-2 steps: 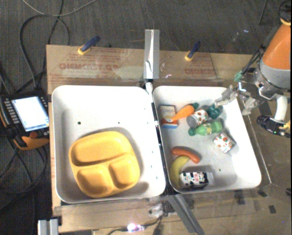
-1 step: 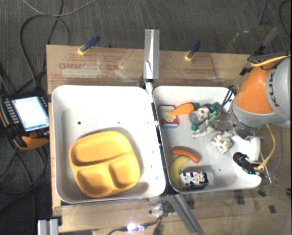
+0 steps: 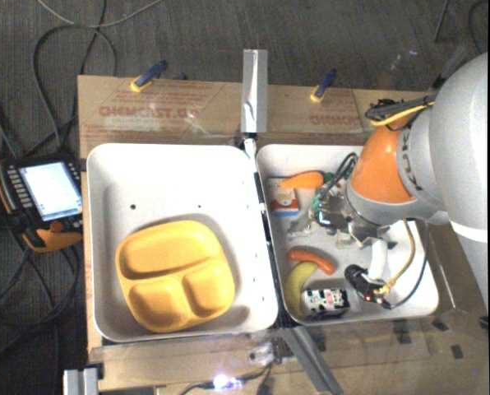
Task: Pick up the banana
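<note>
Camera view shows the banana (image 3: 298, 280) lying in the right bin (image 3: 430, 303), near its front, just beside a hot dog (image 3: 312, 258). The jaws hang above that bin; their state cannot be told.

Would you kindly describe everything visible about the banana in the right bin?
The banana is short, curved and yellow-green, smooth and glossy like plastic. It lies flat near the front left corner of the right bin, beside the left wall. An orange-red sausage-shaped piece lies along its upper side, and a small black-and-white box sits at its right.
</note>
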`<state>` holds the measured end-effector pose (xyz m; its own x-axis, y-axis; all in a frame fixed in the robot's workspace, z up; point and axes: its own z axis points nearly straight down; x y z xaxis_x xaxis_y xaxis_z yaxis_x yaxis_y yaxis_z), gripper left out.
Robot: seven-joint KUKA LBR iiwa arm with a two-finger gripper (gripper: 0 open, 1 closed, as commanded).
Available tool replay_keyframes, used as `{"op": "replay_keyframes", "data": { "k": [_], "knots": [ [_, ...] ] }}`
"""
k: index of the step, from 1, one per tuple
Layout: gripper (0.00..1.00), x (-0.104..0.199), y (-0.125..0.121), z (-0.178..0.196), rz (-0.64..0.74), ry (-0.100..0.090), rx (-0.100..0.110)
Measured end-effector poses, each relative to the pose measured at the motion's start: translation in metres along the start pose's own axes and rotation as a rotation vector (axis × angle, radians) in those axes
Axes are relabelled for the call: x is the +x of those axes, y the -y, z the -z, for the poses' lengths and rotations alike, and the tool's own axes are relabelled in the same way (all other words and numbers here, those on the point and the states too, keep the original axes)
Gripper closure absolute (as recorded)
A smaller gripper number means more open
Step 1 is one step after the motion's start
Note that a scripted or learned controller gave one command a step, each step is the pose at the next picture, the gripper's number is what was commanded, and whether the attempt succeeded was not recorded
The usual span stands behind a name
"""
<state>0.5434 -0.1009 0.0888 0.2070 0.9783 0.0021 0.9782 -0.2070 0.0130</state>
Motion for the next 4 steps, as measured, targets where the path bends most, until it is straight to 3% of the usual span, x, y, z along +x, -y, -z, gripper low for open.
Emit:
{"op": "replay_keyframes", "data": {
  "k": [1,2,3,4],
  "knots": [
    [1.00,0.000,0.000,0.007,0.000,0.000,0.004],
    [1.00,-0.019,-0.015,0.062,0.074,0.003,0.019],
    [0.00,-0.019,-0.015,0.062,0.074,0.004,0.019],
    [0.00,-0.071,-0.102,0.066,-0.020,0.007,0.018]
  ]
}}
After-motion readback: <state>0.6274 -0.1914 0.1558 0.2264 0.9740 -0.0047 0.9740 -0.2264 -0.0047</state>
